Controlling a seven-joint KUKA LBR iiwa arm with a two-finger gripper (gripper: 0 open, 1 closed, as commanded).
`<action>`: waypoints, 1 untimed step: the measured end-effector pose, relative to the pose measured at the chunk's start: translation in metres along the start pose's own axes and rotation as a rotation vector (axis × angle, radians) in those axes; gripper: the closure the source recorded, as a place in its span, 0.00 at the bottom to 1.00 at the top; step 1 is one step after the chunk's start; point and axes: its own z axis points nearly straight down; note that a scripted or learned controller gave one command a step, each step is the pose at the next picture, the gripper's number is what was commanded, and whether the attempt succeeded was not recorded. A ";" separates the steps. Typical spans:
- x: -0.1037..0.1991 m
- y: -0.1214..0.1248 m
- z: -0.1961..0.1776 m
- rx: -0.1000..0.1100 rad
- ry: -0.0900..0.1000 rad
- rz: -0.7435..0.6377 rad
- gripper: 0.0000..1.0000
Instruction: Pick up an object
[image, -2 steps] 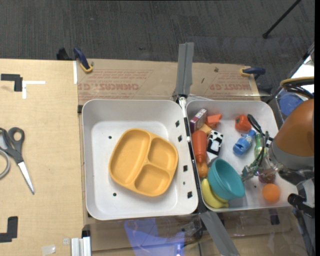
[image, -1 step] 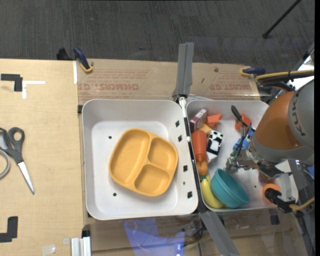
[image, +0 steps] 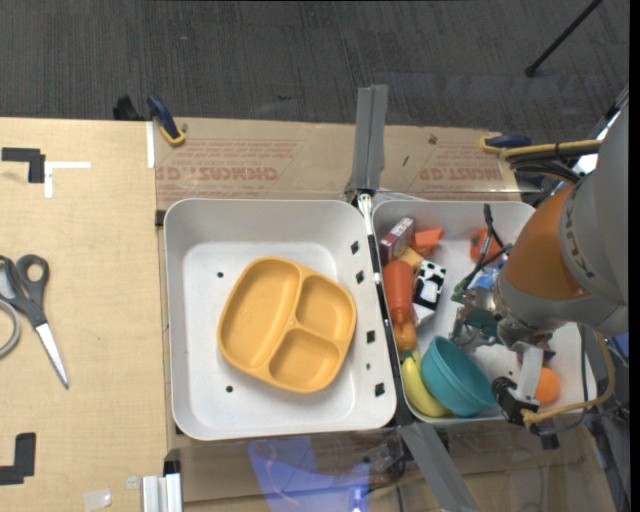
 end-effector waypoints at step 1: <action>-0.094 0.010 -0.155 0.004 -0.001 0.154 1.00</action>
